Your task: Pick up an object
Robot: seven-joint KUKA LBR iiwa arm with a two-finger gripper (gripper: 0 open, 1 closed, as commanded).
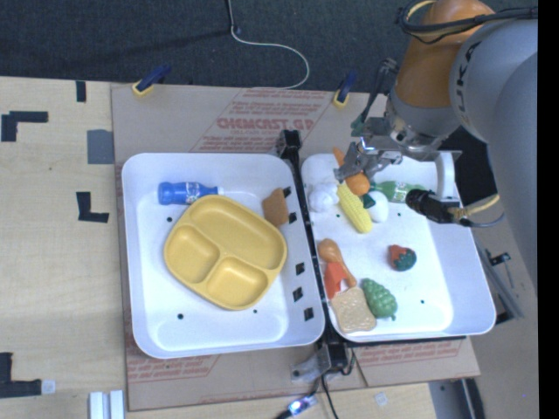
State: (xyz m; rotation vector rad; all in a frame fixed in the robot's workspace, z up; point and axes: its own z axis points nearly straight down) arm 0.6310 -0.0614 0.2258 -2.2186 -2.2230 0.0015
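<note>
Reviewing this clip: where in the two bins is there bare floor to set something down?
Right bin: bare floor right of the strawberry and broccoli. Left bin: strips around the yellow tray, below the blue bottle. Crowded beneath the gripper, by the corn.

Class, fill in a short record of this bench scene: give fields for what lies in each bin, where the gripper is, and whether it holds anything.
left bin: yellow tray, blue bottle, brown piece
right bin: corn, carrot, bread, green bunch, red-green item, other small toys at the top
gripper: low over the top left of the right bin, just above the corn
holding: cannot tell
</note>
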